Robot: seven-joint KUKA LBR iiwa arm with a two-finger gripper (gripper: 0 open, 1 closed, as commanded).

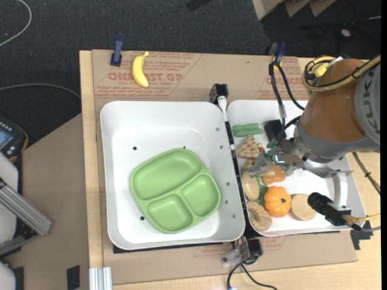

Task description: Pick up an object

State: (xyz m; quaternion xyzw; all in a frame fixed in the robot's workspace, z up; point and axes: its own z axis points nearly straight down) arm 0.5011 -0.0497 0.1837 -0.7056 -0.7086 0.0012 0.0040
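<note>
The task names no particular object, but the gripper (264, 164) hangs low in the right bin (357, 192), over a small crowd of toy food. The nearest thing to it is an orange-brown piece (273, 175), touching or almost touching the metal tips. Just beside this piece lies a small orange pumpkin (277, 201), and a pizza slice (248, 147) lies a little up from the tips. A green flat piece (246, 129) is further up, and a round tan biscuit (302, 206) rests to the right of the pumpkin.

If the fingers are wide or narrow, I cannot tell; the wrist and the cables cover them, and I see nothing clearly held between them.

In my opinion the pieces here lie very close together, so the gripper should come straight down on one piece alone and close only when both tips are beside it. Otherwise it may push the neighbours away or pinch two things together.

The left bin (115, 162) holds a green divided plate (175, 190). A banana (141, 69) lies on the bench (97, 89) outside.
</note>
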